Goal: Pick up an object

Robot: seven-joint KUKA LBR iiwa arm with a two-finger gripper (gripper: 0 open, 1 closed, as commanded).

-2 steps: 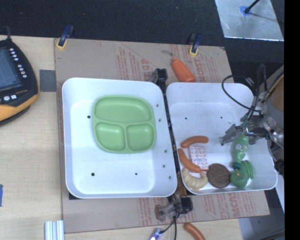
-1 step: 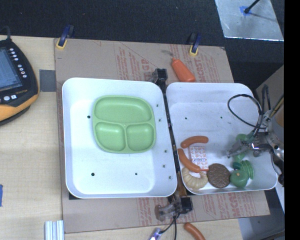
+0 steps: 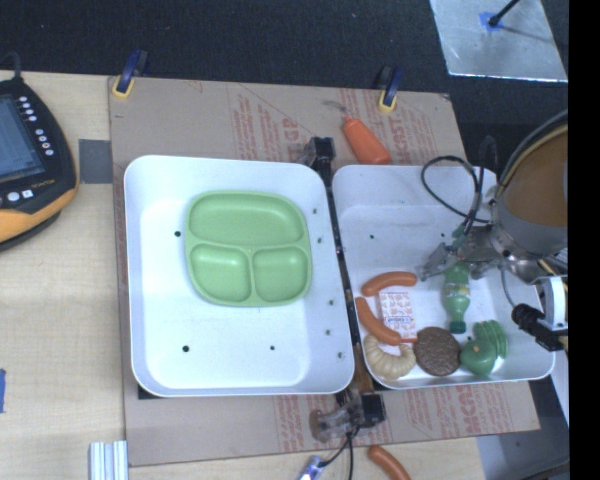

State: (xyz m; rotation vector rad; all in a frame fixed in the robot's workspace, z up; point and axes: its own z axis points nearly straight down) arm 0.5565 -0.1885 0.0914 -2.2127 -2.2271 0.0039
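The right white bin (image 3: 400,198) holds several small items. A green bottle (image 3: 456,300) lies toward its right side, with a green toy (image 3: 485,348) below it. A brown round cookie (image 3: 437,351) and a tan bagel (image 3: 390,358) sit along the front wall. Two orange sausages (image 3: 388,281) (image 3: 372,318) flank a red-patterned card (image 3: 401,313). My gripper (image 3: 454,260) hangs over the bottle's upper end, reaching in from the right under the grey and orange arm (image 3: 535,193). Nothing is seen held in it.
The left white bin (image 3: 160,268) carries a green divided plate (image 3: 248,246). An orange carrot (image 3: 365,141) lies on the cardboard behind the right bin. Another sausage (image 3: 390,460) lies in front of it. A teach pendant (image 3: 20,163) rests at far left. A black cable (image 3: 450,183) loops over the right bin.
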